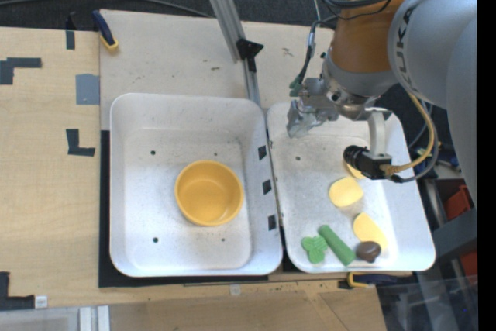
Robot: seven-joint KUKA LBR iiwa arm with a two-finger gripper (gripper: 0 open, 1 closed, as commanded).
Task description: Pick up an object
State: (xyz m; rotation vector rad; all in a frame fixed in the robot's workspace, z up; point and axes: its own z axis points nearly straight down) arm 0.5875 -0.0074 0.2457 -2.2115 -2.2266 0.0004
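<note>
Two white bins sit side by side on a pale wooden bench, with dark floor at the top of the frame. In the left bin, near the middle of the picture, a yellow bowl stands upright with its open side up. It is alone there, well apart from everything else. The right bin holds the small things, all bunched in its lower right part. One pale yellow lump lies above another yellow lump, and a little brown piece touches the lower one. A green toy, shaped like a stick with a leafy end, lies just beside them at the bottom of the frame. They look scattered loosely so the arm can choose any one to pick up. The big grey and orange arm comes in from the upper right. Its gripper hangs over the top left corner of the right bin, pointing down. Nothing is between its tips, so it holds no object, but how wide it is spread is too small and blurry to tell. The floor of the bin below it is bare, and the toys are well apart from it, toward the lower right. I think the pick has not begun, and the arm needs to go to that corner first.
</note>
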